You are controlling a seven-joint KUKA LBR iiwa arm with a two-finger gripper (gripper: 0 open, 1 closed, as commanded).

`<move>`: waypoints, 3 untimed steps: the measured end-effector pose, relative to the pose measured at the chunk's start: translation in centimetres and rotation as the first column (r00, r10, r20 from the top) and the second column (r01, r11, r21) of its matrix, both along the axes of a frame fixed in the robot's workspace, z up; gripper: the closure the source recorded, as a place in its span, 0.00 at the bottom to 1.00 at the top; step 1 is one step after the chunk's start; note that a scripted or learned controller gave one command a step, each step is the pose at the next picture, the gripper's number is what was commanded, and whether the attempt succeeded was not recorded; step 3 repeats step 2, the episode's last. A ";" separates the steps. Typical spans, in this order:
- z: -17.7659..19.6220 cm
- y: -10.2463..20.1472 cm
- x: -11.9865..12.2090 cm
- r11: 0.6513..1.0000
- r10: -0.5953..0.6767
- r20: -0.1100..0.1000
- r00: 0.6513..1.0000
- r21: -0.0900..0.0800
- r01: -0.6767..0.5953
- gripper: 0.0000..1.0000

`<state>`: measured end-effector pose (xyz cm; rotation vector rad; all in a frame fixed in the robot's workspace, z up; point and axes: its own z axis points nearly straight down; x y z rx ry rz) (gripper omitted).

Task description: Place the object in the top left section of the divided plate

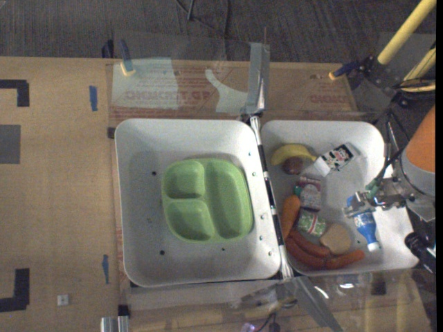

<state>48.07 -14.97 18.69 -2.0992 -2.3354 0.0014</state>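
Observation:
A green divided plate (206,199) lies in the left bin (138,185), with two small sections on its left and one long section on its right. All its sections are bare. My gripper (365,202) hangs low over the right side of the right bin (370,140), just above the cap end of a small water bottle with a blue label (368,231). The grey wrist and orange band (423,151) come in from the right edge. Nothing can be seen held in the gripper.
The right bin also holds a banana (291,153), a small milk carton (336,158), a carrot (291,214), two snack packets (311,206), a round biscuit (336,239) and sausages (320,256). A metal divider (266,206) separates the bins.

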 end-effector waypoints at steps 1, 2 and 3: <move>7.9 7.6 0.0 0.998 -0.067 -0.001 0.998 -0.001 0.067 1.00; 5.7 12.9 3.6 0.991 -0.135 0.000 0.991 -0.002 0.135 1.00; 5.7 12.9 3.6 0.991 -0.135 0.000 0.991 -0.002 0.135 1.00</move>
